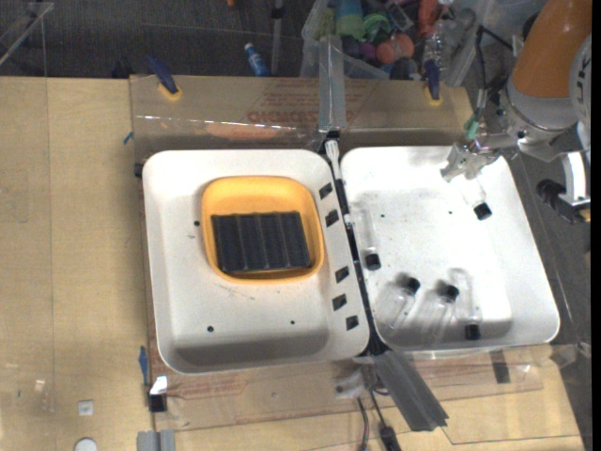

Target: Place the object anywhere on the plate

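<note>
A yellow-orange plate [214, 198] sits in the left bin [169, 280]. A dark ribbed rectangular object [261, 242] lies flat on the plate and covers most of its middle. My gripper [464, 163] hangs over the far right corner of the right bin [526, 280], well away from the plate. Nothing shows in its grasp. The arm's orange band [556, 36] is at the upper right.
A small black piece [482, 210] lies in the right bin just below the gripper. Several small black bits and clear glossy shapes [441, 299] sit near that bin's front. A raised divider [343, 242] separates the bins. A crate of colourful toys [394, 7] stands behind.
</note>
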Controlling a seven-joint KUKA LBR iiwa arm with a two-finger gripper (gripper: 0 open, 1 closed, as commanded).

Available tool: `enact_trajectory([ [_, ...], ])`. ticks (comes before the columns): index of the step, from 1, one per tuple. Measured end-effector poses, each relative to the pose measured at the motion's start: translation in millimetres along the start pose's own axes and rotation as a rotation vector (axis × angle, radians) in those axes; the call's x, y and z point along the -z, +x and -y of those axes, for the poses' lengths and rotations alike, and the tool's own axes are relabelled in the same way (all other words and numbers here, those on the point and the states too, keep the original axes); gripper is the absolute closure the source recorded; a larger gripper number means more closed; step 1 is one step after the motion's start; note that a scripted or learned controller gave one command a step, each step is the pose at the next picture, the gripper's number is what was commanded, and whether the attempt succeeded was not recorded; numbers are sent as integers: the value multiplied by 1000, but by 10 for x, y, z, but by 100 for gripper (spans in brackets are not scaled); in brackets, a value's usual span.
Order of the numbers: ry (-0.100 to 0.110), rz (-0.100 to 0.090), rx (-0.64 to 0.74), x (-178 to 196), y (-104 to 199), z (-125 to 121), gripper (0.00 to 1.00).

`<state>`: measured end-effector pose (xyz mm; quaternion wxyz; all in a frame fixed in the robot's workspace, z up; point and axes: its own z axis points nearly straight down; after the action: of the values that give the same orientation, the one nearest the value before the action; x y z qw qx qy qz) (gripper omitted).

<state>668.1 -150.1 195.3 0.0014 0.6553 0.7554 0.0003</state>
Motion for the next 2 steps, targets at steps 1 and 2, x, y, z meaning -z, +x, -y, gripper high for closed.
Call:
enact_trajectory([
  [1,-3,1,229,249,97,-19,100],
  [2,-3,2,331,606,165,-20,100],
])
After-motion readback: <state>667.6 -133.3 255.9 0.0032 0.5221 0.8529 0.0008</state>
